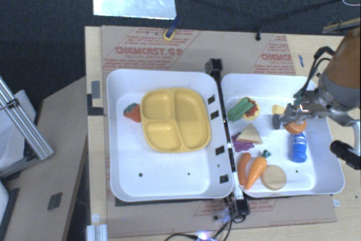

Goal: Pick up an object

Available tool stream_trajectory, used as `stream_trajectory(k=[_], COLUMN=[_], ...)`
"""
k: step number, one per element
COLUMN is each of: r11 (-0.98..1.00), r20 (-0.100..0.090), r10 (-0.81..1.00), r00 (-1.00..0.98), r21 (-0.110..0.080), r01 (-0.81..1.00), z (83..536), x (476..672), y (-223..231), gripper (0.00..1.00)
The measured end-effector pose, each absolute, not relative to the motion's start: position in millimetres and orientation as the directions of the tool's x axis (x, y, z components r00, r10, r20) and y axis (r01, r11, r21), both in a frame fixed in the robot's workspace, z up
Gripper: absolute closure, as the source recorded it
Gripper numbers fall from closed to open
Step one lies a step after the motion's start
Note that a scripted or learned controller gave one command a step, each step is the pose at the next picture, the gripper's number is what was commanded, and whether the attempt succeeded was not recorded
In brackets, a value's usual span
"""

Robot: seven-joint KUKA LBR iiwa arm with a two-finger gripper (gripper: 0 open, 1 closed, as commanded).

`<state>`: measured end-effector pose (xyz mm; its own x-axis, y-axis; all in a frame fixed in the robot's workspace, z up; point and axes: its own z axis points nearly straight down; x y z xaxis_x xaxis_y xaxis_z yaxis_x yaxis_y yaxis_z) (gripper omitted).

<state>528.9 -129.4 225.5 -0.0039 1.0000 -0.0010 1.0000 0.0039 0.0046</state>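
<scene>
My gripper [289,116] hangs low over the right part of the right bin [324,178], with the grey arm and its orange band [345,65] coming in from the right. Directly beneath and touching its front side lies a small orange item [295,127]. A yellow wedge [277,109] sits just left of the gripper. A blue bottle [298,147] lies just in front of the orange item. Whether anything is gripped is hidden by the gripper body.
The right bin also holds a green, red and yellow toy [243,109], a sandwich wedge [249,134], a purple piece [242,145], two carrots [251,169] and a beige disc [274,177]. The left bin [121,178] holds a yellow divided plate [174,119] and a strawberry [133,112].
</scene>
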Motion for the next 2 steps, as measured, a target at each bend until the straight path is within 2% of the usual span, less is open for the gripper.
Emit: stream_trajectory(k=[1,2], r11=[0.010,0.010], r20=[0.001,0.002], r10=[1.000,1.000], r00=[-0.010,-0.010], r21=[0.004,0.003], r01=[1.000,1.000], z=[229,236], x=[542.0,539.9], y=[-73,-18], gripper=[1.00,1.00])
